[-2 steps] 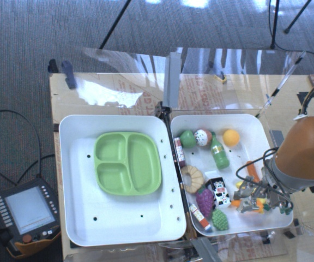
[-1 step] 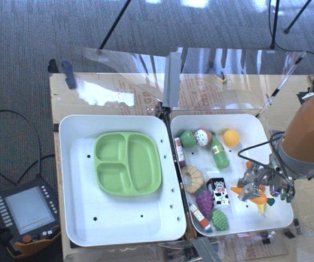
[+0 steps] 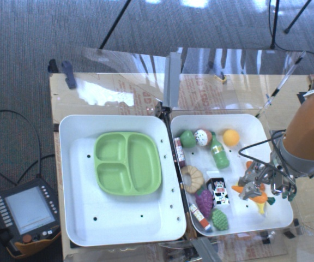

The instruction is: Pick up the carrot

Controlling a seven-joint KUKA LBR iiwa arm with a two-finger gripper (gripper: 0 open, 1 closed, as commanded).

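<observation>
Two shallow white bins are set side by side on the bench. In the left bin [image 3: 75,212] a green divided plate [image 3: 128,162] is laid, with three compartments.

The right bin [image 3: 255,123] is crowded with small toys. Along its far side a green ball [image 3: 187,139], a red and white ball [image 3: 203,137], a green bottle [image 3: 219,154] and an orange ball [image 3: 231,137] are lined up close together. Against the bin's left wall a dark narrow box [image 3: 179,151] is stood. Below these a tan ring-shaped toy [image 3: 192,178] is placed, with a bunch of purple grapes [image 3: 204,201] just beside it and a small black and white carton [image 3: 218,192] touching the grapes on the right. A green knobbly toy [image 3: 218,219] and a red and white tube [image 3: 199,215] are found near the bin's near edge.

The arm [image 3: 304,138] is reached in from the right over the right bin, and the gripper [image 3: 253,185] is lowered at the bin's right-hand part. The carrot [image 3: 258,197], orange with a green tip, is seen lying directly at and partly under the gripper, on the bin floor near the right wall; another orange piece [image 3: 237,189] is seen just left of the gripper. Whether the gripper is spread or closed, or whether the carrot is gripped, cannot be told, since the metal parts are tangled with cables [image 3: 258,146] and blurred.

A handheld control pad [image 3: 25,214] is laid on the floor to the left of the bench.
</observation>
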